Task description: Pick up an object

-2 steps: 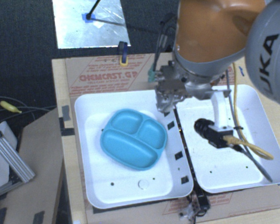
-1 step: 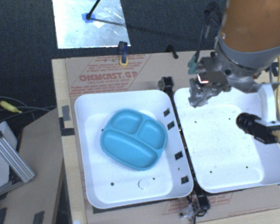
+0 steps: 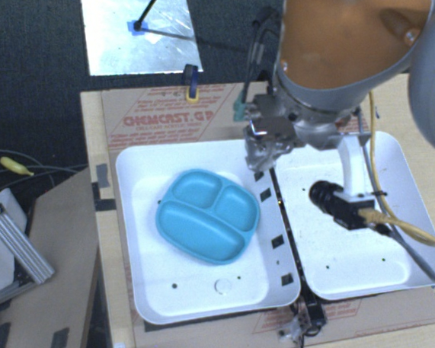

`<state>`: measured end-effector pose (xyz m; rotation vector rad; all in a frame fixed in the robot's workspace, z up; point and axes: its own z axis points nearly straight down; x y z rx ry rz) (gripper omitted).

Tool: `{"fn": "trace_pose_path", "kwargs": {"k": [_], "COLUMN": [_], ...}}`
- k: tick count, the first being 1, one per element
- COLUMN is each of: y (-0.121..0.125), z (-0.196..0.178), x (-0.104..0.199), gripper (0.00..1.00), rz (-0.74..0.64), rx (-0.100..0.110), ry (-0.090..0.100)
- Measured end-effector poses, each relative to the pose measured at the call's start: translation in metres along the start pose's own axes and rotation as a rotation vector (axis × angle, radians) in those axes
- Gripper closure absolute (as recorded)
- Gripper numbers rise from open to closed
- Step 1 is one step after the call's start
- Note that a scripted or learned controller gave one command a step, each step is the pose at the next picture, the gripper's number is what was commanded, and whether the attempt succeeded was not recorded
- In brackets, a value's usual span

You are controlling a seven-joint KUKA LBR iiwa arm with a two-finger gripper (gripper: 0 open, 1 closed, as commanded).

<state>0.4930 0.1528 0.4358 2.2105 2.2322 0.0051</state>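
A blue divided plate (image 3: 206, 215) lies flat in the left white bin (image 3: 148, 291), a little left of that bin's middle. My gripper (image 3: 260, 160) hangs over the far end of the ridge where the two bins meet, just beyond the plate's upper right rim. It is apart from the plate, and nothing shows between its fingers. The grey and orange arm fills the upper right and hides the far part of the right bin (image 3: 364, 270).
A faint pale round mark (image 3: 223, 286) shows on the left bin's floor near its front wall. Cardboard (image 3: 158, 118) lies under both bins. A shiny sheet (image 3: 139, 31) lies behind them, and an aluminium frame (image 3: 2, 244) stands at the left.
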Motion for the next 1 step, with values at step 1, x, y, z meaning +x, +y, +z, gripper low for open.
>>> {"fn": "trace_pose_path", "kwargs": {"k": [1], "y": [0.0002], "z": [-0.0006], "x": [-0.0039], "gripper": [0.00], "rz": [0.006], "rx": [0.000], "ry": [-0.001]}}
